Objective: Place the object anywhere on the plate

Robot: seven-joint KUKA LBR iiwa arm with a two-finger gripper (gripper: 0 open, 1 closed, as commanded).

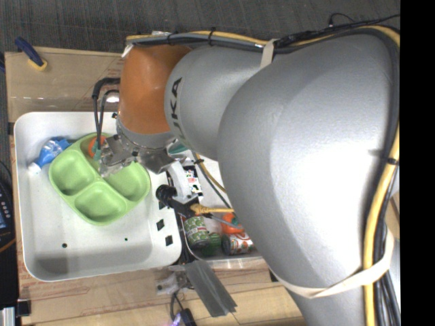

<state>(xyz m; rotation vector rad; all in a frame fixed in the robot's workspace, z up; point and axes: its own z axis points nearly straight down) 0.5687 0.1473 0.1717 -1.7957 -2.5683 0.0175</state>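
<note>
The plate (100,202) is green, with three compartments, and it lies in the left bin (81,253), toward the far side of it. The two compartments nearest the camera hold nothing. The third one, on the far right, is mostly covered by the gripper (107,160), so I cannot tell if something lies inside.

The gripper is low over this far right part of the plate. I cannot tell if it is spread or pressed together, or if it pinches anything, because the wrist hides it from above. For this reason I also cannot tell which object is the one to place.

A blue thing (53,149) with a white end lies in the left bin, just beside the far left rim of the plate.

The grey arm (306,148) covers nearly all of the right bin (224,257). In the open corner I see a green can (199,231), an orange thing (219,216) and a red and white thing (238,243), all close together and partly cut off by the arm.

On the table (68,66), beyond the left bin, there is a blue clamp (30,51).
</note>
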